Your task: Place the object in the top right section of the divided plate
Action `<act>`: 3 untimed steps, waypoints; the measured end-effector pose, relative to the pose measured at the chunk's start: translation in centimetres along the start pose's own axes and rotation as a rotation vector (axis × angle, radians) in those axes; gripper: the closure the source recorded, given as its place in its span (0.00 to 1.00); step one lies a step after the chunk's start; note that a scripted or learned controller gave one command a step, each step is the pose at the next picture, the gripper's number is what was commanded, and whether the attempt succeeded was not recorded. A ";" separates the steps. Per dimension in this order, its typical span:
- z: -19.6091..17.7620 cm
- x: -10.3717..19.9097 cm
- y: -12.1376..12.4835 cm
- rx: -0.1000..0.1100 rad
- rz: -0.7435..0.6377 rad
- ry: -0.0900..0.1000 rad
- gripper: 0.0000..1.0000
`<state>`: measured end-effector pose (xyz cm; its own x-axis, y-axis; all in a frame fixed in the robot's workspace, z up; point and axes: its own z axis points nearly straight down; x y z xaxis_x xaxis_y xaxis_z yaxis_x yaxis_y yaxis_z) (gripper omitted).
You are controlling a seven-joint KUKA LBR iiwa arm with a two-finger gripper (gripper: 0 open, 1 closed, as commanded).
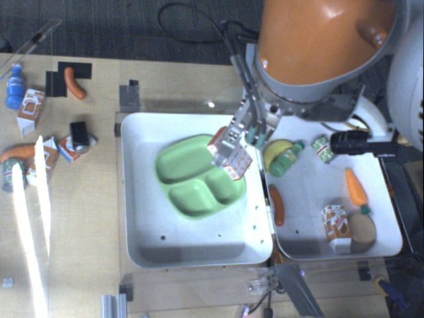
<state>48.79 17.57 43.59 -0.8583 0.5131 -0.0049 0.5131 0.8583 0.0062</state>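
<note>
The gripper (233, 136) is hanging over the right side of the green divided plate (199, 176), and its fingers (227, 142) are closing on a small red-and-white carton (232, 156); the carton is sitting tilted between the finger ends, above the plate's upper right section, though the slant of the view is making it hard to say whether it is touching the plate or hanging just above it. The plate is lying in the left white bin (192, 240), turned at an angle, its large section pointing up and left and two smaller sections lying toward the bin's near side. Above the gripper the wrist is widening into the arm's orange band (318, 32), which is covering the upper right of the view.

In the right white bin (391, 244) a yellow banana (278, 148) and a green bottle (285, 161) are lying together near the dividing wall; a red sausage (277, 204) is lying just beside that wall, lower down; a small green-and-white carton (322, 149) is sitting near the far edge; an orange carrot (356, 187) is lying toward the right; a second red-and-white carton (336, 225) is standing just beside a brown potato (362, 229).

On the bench to the left, well apart from the bins, a blue bottle (14, 86), another sausage (75, 85) and several small cartons are lying scattered.
</note>
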 end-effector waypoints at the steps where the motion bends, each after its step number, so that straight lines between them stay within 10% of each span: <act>1: 0.0 3.1 5.2 -0.002 -0.285 0.001 1.00; 2: 0.0 1.7 5.9 -0.002 -0.487 0.000 1.00; 3: 4.0 0.5 0.8 0.000 -0.541 0.001 1.00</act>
<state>48.82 18.51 39.56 -1.0000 -0.0024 -0.0067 -0.0024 1.0000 0.0032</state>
